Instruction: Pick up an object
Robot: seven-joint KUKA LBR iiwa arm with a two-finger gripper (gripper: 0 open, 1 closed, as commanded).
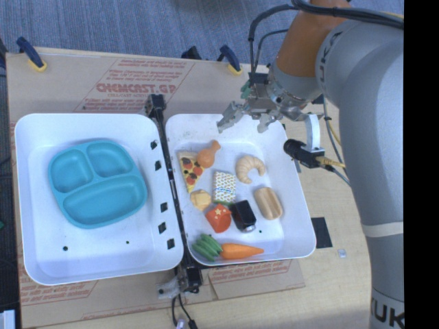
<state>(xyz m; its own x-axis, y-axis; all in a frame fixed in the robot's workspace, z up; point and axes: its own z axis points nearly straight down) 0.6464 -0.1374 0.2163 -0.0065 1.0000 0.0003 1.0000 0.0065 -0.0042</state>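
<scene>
I see the pincer (248,120) hanging over the far edge of the right bin (298,214), its two fingers spread apart with nothing between them. The toy food lies below and nearer to me in that bin, all of it apart from the pincer. A drumstick (208,155) sits closest to the fingers, with a pizza slice (190,171) just beside it on the left and a croissant (250,167) to its right. Further toward me I make out a patterned blue-and-white block (224,186), a small yellowish piece (201,199), a bread roll (268,203), a red piece (219,218) touching a black object (243,215), and at the near edge a carrot (240,251) next to a green vegetable (206,246). The left bin (31,249) holds a blue divided plate (97,182). Both bins rest on the cardboard-covered counter (82,74), with blue clamps (31,53) along its far edge.
</scene>
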